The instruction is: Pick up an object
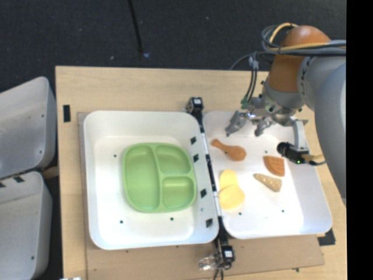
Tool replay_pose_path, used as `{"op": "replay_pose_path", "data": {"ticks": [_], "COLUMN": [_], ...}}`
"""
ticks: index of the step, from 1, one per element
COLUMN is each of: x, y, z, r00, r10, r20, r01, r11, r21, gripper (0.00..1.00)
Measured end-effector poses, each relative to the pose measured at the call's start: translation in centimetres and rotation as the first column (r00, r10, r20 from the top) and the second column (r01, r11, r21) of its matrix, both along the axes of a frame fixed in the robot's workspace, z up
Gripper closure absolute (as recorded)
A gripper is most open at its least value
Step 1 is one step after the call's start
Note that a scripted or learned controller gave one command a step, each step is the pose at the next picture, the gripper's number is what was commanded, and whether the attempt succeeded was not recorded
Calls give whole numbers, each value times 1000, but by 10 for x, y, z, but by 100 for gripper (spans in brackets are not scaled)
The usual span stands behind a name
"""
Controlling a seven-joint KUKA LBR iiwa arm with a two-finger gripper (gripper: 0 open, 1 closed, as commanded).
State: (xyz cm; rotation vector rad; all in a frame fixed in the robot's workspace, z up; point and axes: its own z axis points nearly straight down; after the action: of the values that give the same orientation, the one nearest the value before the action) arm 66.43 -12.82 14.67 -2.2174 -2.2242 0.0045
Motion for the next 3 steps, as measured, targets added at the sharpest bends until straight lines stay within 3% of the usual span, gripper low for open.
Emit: {"op": "replay_pose_path", "data": {"ticks": [1,2,3], "x": [0,1,11], "y": [-1,-2,-3], "z": [-48,-34,16], "r00": [1000,1000,1000], "r10": [-1,0,0], "r20": [1,6,9], "r01": [1,0,0], "r11": [1000,1000,1000], "r21": [-1,-2,0], "gripper": [0,100,100]}}
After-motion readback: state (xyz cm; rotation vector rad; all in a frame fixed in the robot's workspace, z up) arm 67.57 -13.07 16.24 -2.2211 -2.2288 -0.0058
